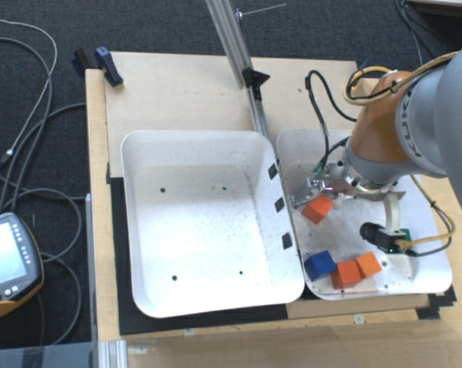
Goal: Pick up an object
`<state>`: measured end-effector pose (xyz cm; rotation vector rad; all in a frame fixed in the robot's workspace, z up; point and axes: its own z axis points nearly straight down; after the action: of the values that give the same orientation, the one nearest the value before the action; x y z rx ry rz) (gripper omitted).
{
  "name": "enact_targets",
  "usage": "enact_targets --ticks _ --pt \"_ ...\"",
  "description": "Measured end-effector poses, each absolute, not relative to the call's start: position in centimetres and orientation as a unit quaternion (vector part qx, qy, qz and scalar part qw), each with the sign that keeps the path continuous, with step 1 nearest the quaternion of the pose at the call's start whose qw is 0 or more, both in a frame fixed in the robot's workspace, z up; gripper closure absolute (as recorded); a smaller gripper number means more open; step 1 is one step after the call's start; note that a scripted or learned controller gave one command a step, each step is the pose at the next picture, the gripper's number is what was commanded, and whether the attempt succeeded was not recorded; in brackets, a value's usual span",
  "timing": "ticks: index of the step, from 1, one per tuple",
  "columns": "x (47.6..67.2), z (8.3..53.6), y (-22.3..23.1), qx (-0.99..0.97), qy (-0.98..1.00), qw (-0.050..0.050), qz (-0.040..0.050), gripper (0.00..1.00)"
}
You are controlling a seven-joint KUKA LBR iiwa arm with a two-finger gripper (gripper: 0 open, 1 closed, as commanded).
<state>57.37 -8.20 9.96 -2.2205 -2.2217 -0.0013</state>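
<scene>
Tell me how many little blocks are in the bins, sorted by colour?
Orange blocks: 3, one up by the gripper, two near the right bin's front edge.
Blue blocks: 1, beside the two orange ones.
Total: 4, all in the right bin.

Orange block (pixel 317 209) tilted, in right bin (pixel 424 280).

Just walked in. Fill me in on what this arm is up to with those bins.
The arm reaches from the right into the right bin, trying to pick up an object. Its gripper is low over an orange block near the bin's middle; whether the block is actually grasped can't be told. A blue block and two more orange blocks lie together near the bin's front edge. The left bin sits beside it.
</scene>
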Motion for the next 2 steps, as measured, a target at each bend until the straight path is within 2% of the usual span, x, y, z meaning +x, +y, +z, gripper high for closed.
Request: enact_targets --ticks 1,2 --pt "56.4 10.0 -8.3 -0.707 -0.707 0.002 0.0006 0.0" --pt "56.5 11.0 -8.2 -0.707 -0.707 0.002 -0.0003 1.0"
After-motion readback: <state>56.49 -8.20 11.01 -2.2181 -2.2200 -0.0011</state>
